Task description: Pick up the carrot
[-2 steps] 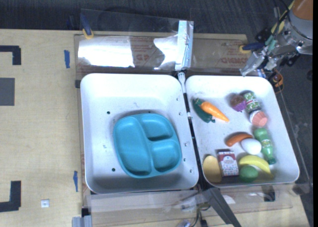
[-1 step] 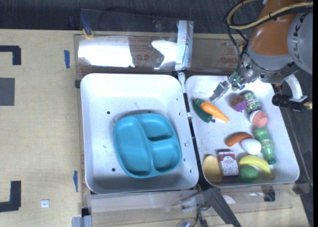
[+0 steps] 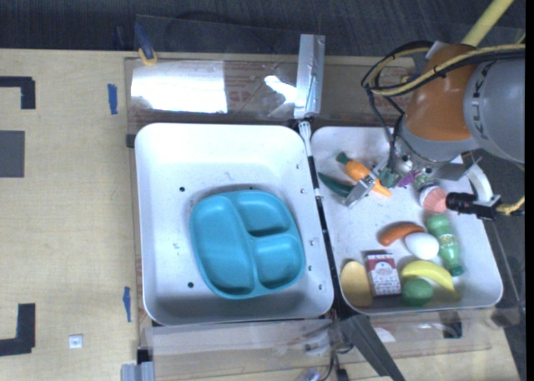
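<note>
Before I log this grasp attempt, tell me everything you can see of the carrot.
The carrot is a small, smooth orange toy, plastic by its look, with a green leafy top at its upper-left end. It lies tilted in the upper left part of the right bin, tapering down and to the right. The end effector sits right over its lower end, with a grey finger beside it. Whether it is gripped cannot be told. It lies apart from the other toy foods lower in the bin.

orange carrot (image 3: 362, 172) – green top, blue tray (image 3: 247, 242), yellow banana (image 3: 429, 273), white bins (image 3: 158, 204)
</note>
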`<state>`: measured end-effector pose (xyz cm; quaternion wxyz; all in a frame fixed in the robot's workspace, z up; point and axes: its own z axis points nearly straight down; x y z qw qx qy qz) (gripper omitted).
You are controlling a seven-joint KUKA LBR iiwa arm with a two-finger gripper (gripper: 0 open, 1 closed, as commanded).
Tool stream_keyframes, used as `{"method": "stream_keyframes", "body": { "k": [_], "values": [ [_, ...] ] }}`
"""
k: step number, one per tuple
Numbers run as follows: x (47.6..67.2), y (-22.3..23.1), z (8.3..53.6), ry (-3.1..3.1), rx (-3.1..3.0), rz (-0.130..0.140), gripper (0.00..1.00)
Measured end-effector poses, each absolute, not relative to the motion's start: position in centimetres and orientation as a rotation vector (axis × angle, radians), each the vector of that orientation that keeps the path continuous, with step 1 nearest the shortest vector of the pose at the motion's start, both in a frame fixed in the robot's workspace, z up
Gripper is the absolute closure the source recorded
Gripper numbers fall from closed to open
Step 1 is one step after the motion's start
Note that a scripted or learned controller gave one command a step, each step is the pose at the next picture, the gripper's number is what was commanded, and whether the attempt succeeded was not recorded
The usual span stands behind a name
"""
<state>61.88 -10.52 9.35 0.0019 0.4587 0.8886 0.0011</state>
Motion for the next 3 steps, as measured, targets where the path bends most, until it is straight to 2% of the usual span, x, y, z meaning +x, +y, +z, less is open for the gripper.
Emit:
{"method": "stream_keyframes", "body": {
  "k": [1, 2, 3],
  "values": [
    [62.0, -10.5, 10.1, 2.787, 1.442, 0.006, 1.0],
    [65.7, -4.2, 16.9, 2.675, 1.723, -0.045, 1.0],
    [66.3, -8.4, 17.7, 2.572, 1.836, -0.017, 1.0]
  ]
}}
